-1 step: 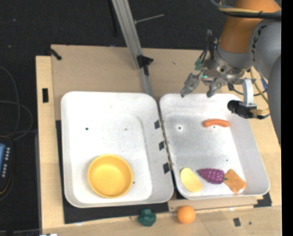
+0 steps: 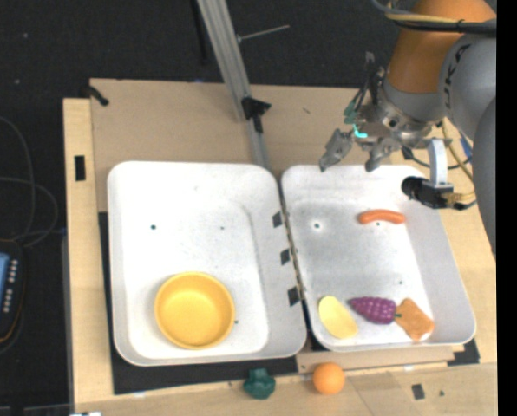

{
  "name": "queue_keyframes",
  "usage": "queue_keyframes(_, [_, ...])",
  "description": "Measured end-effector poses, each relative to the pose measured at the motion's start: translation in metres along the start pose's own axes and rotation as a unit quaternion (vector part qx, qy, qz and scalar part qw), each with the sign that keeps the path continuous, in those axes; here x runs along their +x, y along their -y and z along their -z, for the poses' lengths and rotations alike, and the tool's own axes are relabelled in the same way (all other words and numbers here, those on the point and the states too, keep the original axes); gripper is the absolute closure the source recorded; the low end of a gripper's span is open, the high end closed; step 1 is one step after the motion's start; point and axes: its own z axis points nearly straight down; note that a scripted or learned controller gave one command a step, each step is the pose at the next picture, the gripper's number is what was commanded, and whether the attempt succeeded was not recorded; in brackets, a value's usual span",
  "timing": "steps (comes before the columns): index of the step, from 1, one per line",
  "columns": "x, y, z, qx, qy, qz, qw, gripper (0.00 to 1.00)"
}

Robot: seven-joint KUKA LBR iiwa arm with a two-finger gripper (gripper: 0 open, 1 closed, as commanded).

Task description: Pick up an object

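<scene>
Sausage [image 2: 382,217] lies near the right bin's [image 2: 432,258] far edge, untouched.
I see the gripper [image 2: 352,155] above that bin's far rim, fingers apart, holding nothing; the arm's upper part is cut off.

The left bin [image 2: 189,206] is bare across its upper and right parts — only a yellow bowl [image 2: 194,309] sits at its lower left. In the right bin [image 2: 345,232], the middle floor lies open; a sausage [image 2: 382,217] lies toward the upper right, and a lemon [image 2: 337,317], grapes [image 2: 373,308] and an orange block [image 2: 415,319] crowd the lower edge. A slanted metal post [image 2: 228,59] crosses the counter [image 2: 154,128] above the seam between bins. The claw [image 2: 354,154] hangs over the right bin's upper rim — fingers spread.
</scene>
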Motion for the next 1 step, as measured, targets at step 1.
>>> queue_keyframes(1, [-0.0054, 0.0094, -0.0539, 0.002, 0.001, -0.002, 1.0000, 0.00])
